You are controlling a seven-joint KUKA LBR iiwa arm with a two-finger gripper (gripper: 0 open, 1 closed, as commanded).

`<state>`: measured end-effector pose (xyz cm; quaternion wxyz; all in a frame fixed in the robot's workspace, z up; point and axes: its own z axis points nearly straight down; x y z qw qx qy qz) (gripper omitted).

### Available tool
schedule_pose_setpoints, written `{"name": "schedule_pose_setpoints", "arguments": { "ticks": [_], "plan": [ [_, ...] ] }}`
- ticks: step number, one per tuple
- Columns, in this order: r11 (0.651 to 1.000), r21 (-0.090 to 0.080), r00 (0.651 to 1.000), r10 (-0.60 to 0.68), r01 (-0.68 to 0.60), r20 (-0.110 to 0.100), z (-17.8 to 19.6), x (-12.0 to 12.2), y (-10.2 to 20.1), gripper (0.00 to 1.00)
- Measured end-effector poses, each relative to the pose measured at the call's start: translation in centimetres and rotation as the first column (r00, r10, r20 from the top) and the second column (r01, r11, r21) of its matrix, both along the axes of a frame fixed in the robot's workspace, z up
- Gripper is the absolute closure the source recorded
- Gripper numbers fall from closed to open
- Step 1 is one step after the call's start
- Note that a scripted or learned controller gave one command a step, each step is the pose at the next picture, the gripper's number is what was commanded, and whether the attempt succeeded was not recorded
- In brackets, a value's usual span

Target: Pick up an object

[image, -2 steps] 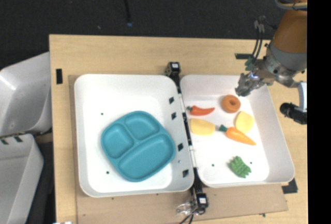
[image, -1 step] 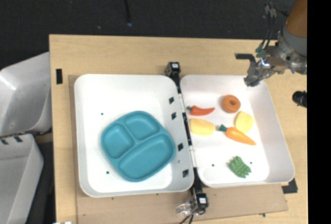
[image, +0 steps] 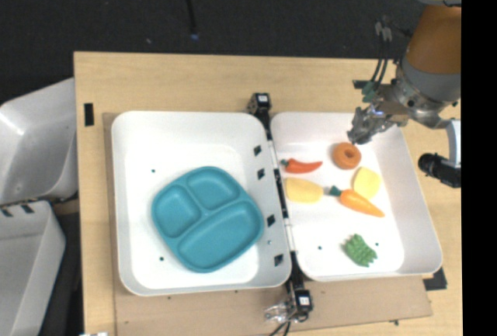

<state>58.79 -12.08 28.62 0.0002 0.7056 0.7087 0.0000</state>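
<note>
The right bin (image: 388, 253) holds several toy foods: an orange round piece (image: 347, 155), a red chili pepper (image: 301, 166), a yellow piece (image: 304, 190), a second yellow piece (image: 367, 181), an orange carrot (image: 360, 202) and a green piece (image: 359, 249). My gripper (image: 362, 130) hangs over the bin's back right part, just above and behind the orange round piece. Nothing shows between its tips.
The left bin (image: 132, 140) holds a blue divided plate (image: 206, 216). Black clips (image: 260, 102) sit along the seam between the bins. The wooden bench (image: 202, 78) runs around both bins, and a white object (image: 31, 148) stands at the far left.
</note>
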Motion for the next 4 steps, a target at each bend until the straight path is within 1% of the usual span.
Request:
{"name": "schedule_pose_setpoints", "arguments": {
  "ticks": [1,2,3,4],
  "plan": [
    [1.0,0.001,1.0,0.001,-0.001,0.0,-0.2,-2.3,4.8,1.0],
    [1.0,0.001,1.0,0.001,-0.001,0.0,-0.8,-3.5,8.7,1.0],
    [1.0,0.001,1.0,0.002,-0.002,-0.001,-0.7,-4.8,13.3,1.0],
    [1.0,0.001,1.0,0.002,-0.002,-0.002,-3.0,-6.3,18.2,1.0]
  ]
}}
